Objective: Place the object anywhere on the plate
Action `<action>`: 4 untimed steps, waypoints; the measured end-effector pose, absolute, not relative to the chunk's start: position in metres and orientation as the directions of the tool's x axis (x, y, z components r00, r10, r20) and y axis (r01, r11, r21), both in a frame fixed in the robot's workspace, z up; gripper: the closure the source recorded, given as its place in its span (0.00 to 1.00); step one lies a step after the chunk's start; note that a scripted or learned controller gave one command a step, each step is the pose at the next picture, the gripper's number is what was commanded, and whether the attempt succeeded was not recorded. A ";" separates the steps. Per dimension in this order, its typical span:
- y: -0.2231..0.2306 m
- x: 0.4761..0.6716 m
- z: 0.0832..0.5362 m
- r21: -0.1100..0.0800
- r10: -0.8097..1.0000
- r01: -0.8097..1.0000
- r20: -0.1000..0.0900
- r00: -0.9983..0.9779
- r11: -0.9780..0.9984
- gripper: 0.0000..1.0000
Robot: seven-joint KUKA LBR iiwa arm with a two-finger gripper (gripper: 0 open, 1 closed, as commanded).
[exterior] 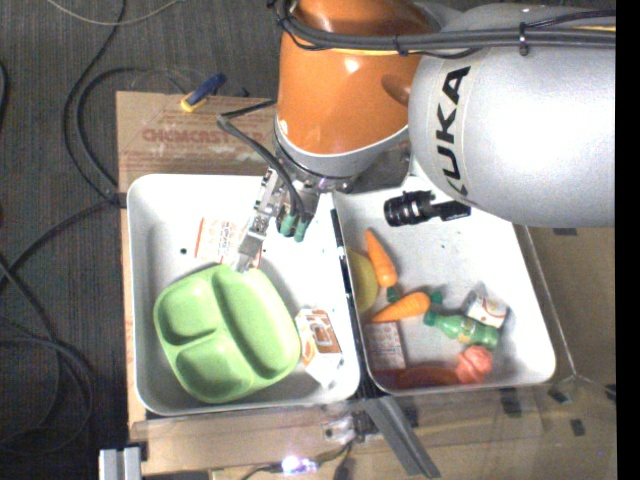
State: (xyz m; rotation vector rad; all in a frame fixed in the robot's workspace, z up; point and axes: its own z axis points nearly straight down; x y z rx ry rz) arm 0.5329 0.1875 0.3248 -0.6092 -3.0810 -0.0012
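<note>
Camera view: carrots (392, 290) probably beside bottle (462, 327).

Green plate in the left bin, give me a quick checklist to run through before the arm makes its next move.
1. Green plate lies flat in the left bin, compartments facing up: ok.
2. Plate surface free for a placement: ok, nothing lies on it.
3. Gripper is over the left bin, just beyond the plate's far edge: ok.
4. Object held between the fingers: cannot tell, the view is too small and cluttered there.
5. Small carton beside the plate's right edge, close enough to get bumped: not ok.
6. Carrots and other toy food sit in the right bin, away from the plate: ok.
</note>
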 end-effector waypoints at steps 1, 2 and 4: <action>0.214 0.565 0.322 -0.001 0.315 0.315 -0.002 -0.949 0.949 1.00; 0.234 0.488 0.281 -0.001 0.143 0.143 0.001 -0.990 0.990 1.00; 0.232 0.485 0.378 -0.001 -0.079 -0.079 -0.004 -0.997 0.997 1.00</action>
